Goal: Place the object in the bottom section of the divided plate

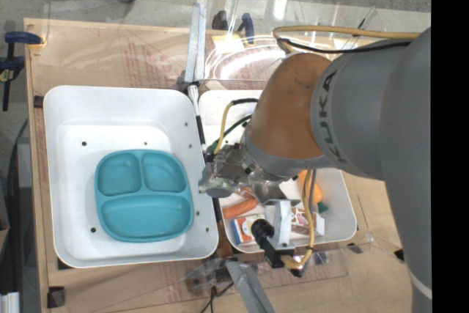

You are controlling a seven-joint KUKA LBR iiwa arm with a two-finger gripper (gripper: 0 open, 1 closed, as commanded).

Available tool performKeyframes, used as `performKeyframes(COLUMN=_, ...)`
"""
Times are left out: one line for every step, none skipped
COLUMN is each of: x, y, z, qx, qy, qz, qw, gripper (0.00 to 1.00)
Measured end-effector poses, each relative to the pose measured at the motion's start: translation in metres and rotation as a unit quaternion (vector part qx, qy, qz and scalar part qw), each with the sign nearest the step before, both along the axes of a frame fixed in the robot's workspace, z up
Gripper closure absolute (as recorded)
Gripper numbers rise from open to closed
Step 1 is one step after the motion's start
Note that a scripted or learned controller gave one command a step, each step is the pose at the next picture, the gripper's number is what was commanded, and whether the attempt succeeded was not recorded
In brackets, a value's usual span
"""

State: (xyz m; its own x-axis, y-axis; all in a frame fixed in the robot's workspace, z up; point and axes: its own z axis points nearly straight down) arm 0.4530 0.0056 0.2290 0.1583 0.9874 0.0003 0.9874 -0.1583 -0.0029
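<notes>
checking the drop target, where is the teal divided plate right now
The teal three-section plastic plate lies flat in the left white bin, toward its lower right, with its large section nearest the bottom of the camera view, left of the end effector.

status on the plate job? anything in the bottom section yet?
Done: nothing. The teal divided plate in the left bin has nothing in any section, including the large bottom one. In hand: the arm is over the right bin, wrist low among the items there, including an orange object; whether anything is gripped can't be seen. Left: secure an object, carry it left, place it in the bottom section.
</notes>
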Motion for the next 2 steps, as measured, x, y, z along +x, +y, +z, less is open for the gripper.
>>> performKeyframes(x=-0.0012, y=0.0314, z=-0.0261, qx=0.0004, qy=0.001, qz=0.18, qw=0.9837, gripper=1.0)
performKeyframes(x=-0.0011, y=0.0309, z=-0.026, qx=0.0002, qy=0.0, qz=0.179, qw=0.9838, gripper=0.0)
